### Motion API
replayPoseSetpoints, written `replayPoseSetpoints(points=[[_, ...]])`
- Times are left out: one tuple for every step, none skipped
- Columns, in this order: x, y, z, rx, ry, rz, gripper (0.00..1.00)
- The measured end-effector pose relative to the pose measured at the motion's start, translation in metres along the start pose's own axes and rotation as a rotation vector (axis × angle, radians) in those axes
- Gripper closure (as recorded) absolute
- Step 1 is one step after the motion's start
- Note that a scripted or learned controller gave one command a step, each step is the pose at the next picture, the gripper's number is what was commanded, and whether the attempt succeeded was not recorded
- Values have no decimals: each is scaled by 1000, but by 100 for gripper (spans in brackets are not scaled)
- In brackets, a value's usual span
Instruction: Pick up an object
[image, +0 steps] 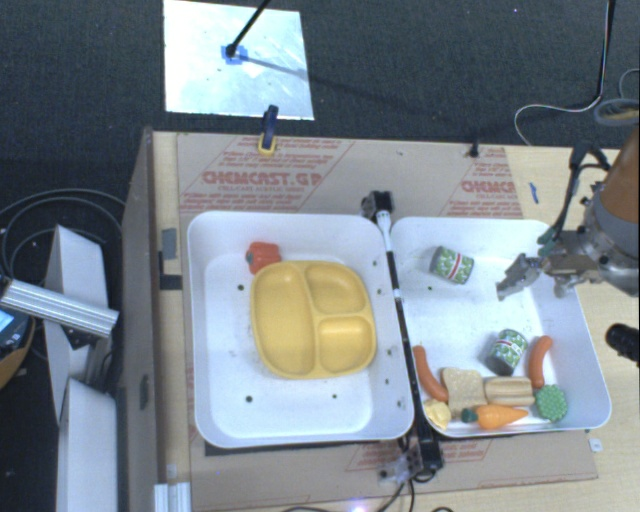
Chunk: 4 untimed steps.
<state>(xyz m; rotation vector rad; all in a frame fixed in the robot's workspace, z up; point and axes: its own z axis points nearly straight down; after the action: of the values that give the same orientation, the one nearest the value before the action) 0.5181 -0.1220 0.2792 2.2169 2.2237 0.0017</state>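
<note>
toys crowd the right bin's near edge, while a green can lies apart and easier to reach. gripper hovers above the bin's far right, fingers spread wide, holding nothing. yellow tray fills the left bin.

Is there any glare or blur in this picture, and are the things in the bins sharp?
Camera view: even light, soft shadows; glare on the shiny sheet above the bench. The yellow tray and two cans are sharp enough; the gripper looks slightly blurred.
</note>
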Motion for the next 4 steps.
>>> replayPoseSetpoints(points=[[-31,-11,116,3,1,3,0],[-38,-12,195,0,0,2,0],[-37,-11,184,-3,0,1,100],[2,67,125,-3,0,-1,100]])
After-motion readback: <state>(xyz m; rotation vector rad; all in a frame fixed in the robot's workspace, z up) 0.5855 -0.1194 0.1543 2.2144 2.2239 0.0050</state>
